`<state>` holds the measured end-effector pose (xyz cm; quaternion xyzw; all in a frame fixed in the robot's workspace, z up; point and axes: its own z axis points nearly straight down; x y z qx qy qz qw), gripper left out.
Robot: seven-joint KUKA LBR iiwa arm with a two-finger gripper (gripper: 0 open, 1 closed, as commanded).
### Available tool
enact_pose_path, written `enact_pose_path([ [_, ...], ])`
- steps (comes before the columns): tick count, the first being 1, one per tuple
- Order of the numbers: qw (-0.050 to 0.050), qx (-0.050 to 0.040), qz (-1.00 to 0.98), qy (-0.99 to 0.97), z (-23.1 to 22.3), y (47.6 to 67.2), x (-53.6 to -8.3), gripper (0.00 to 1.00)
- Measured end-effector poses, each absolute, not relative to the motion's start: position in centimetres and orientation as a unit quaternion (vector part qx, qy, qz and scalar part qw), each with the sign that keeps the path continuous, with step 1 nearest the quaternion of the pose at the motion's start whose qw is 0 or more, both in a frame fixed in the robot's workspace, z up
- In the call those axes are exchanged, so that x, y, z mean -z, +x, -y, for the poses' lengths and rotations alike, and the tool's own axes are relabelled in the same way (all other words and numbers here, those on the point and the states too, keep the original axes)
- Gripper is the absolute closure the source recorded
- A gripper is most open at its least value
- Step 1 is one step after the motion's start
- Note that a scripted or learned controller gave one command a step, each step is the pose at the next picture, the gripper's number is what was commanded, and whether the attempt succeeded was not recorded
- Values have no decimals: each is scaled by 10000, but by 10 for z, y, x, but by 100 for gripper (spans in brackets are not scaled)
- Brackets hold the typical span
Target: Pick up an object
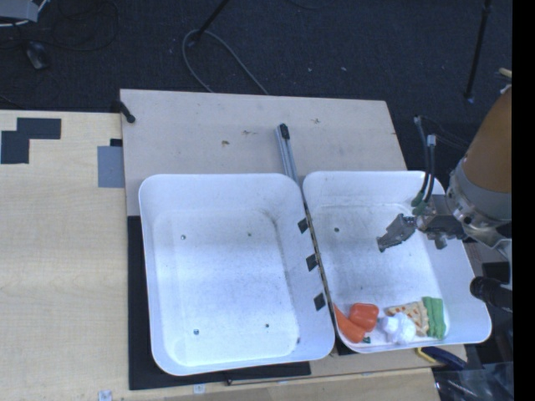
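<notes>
One green object (pixel 434 317), long axis upright.

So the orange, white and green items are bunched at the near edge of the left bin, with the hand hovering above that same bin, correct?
Not quite. The camera view shows the orange item, white item and green item bunched at the near edge of the right bin, not the left bin. The hand does hover above that same bin, farther back from the cluster.
</notes>
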<state>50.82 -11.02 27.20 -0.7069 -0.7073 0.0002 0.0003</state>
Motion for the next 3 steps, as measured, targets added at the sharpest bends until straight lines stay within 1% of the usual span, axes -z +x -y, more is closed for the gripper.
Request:
enact_pose_path([
  [1, 26, -20, 7074, -7068, 105, 522, -199, 0],
  [2, 7, -4, 7073, -7069, 83, 526, -190, 0],
  [3, 9, -1, 7080, -7063, 42, 515, -186, 0],
])
